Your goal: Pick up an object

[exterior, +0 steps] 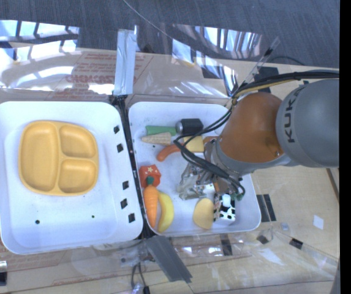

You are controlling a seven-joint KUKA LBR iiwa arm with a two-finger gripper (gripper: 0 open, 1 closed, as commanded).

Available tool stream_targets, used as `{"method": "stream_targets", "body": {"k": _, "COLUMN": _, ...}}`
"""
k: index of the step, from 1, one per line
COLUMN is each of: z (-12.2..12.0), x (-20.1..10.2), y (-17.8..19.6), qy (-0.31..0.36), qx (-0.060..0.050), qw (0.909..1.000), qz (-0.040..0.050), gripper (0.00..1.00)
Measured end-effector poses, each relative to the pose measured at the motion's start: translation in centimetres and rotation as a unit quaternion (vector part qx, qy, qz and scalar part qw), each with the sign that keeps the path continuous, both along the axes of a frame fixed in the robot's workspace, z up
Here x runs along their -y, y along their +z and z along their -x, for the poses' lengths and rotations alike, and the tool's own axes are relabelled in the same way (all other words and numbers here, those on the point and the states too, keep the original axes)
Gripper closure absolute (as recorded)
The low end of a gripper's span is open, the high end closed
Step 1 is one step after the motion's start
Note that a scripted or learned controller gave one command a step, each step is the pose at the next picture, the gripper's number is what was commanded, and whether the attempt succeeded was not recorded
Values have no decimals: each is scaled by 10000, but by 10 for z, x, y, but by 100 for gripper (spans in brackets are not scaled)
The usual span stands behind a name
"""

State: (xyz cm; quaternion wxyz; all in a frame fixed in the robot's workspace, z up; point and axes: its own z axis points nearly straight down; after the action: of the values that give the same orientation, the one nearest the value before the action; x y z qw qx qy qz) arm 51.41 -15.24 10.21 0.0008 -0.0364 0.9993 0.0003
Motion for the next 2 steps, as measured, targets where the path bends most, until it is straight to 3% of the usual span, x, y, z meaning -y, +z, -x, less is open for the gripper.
{"method": "stream_targets", "body": {"k": 1, "z": -70, "x": -2, "y": 71, "qy": -989, "qx": 21, "qw": 9951, "qz": 6, "gripper": 100}}
{"method": "stream_targets", "body": {"k": 2, "z": -69, "x": -2, "y": 70, "qy": -989, "qx": 6, "qw": 9951, "qz": 5, "gripper": 0}}
